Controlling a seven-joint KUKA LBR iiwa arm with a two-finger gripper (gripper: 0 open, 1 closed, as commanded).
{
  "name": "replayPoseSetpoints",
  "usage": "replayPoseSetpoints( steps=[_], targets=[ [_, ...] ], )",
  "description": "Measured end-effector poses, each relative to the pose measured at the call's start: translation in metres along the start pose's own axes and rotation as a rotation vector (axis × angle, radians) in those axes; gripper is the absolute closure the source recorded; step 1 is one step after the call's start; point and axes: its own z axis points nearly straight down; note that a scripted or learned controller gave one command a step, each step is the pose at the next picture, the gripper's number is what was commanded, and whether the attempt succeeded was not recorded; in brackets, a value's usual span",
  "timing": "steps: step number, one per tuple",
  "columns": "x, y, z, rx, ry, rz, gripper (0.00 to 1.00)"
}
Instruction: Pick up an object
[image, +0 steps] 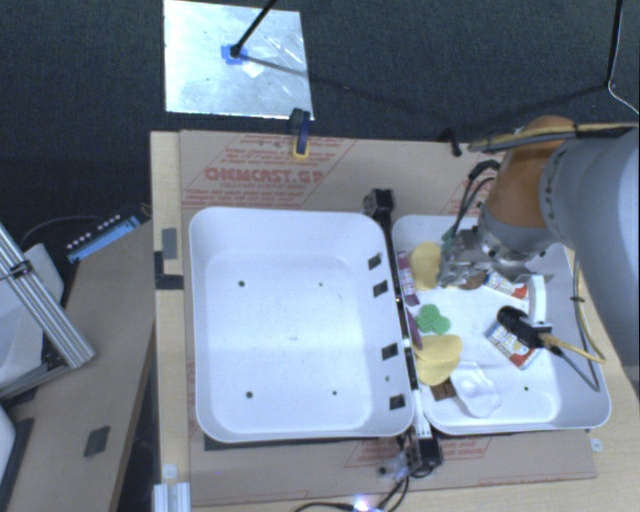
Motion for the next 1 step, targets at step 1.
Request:
replayPoseSetpoints(
  steps=[1],
  targets=[
    [0.1010, -0.0578, -0.2390, -0.008, 0.004, -0.006, 1.00]
  ],
)
